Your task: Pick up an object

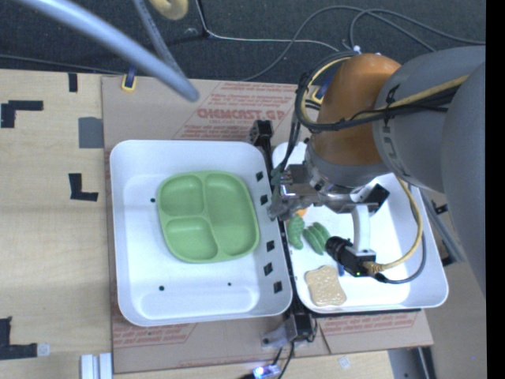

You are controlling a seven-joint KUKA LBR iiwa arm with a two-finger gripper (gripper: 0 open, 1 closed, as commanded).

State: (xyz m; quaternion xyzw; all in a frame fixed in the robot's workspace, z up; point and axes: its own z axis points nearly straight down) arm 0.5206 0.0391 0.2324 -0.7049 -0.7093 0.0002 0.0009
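We look down on a pale wooden bench marked with bits of black tape, and on it lies a brown cardboard sheet printed in red that carries two shallow white bins. Along the top of the frame the floor is dark, with thin cables trailing across it. The left bin, at centre frame, holds a green divided plate. The right bin, at lower right, holds a green object near its left wall and, just below it, a tan speckled piece like a slice of bread. The grey arm with its orange band hangs over the right bin, and its tool sits just above the green object; we cannot tell whether it is released or clenched.
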